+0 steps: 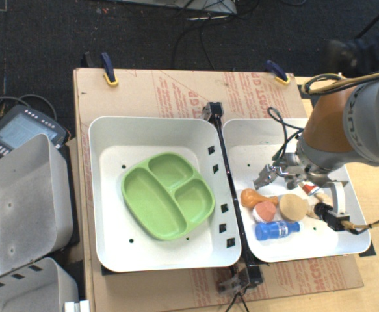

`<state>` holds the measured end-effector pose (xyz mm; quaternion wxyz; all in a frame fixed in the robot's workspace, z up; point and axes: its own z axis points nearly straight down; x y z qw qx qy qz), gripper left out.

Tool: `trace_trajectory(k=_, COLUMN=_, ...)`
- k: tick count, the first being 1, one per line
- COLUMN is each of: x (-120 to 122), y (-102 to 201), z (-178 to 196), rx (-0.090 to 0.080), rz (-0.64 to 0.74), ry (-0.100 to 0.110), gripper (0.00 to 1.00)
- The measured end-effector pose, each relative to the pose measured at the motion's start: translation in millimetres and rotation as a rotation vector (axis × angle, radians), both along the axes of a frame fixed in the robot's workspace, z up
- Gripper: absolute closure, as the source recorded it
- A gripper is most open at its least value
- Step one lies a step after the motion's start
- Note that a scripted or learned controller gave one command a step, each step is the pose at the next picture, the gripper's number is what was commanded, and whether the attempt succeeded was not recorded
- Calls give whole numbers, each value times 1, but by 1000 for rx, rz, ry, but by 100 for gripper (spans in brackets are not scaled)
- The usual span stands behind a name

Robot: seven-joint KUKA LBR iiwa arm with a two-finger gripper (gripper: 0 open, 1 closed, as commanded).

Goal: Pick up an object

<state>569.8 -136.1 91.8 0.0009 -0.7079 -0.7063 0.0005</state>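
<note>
In the right bin (261,145) lies a cluster of small objects: an orange piece (249,197), a pink-red round piece (265,210), a tan round piece (293,207) and a blue bottle (277,230) on its side. A small red and white item (308,188) peeks out beside the gripper. My gripper (298,179) hangs low over the bin, just behind and right of the cluster, close above the tan piece. Nothing visibly sits in its grasp. The grey arm with its orange band (329,122) covers the bin's right part.
The left bin (104,174) holds a green divided plate (168,195). A black divider (225,168) runs between the bins. Cables trail from the wrist over the right bin's back. Grey equipment stands left of the bench.
</note>
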Motion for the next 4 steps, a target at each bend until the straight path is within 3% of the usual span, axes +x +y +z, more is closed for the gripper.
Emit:
trace_trajectory(k=1, x=1, y=0, z=11, rx=-1, rz=-1, ry=-2, gripper=100)
trace_trajectory(k=3, x=10, y=5, z=111, rx=-2, rz=6, ry=-8, gripper=100)
trace_trajectory(k=4, x=1, y=62, z=125, rx=1, rz=10, ry=-2, gripper=100)
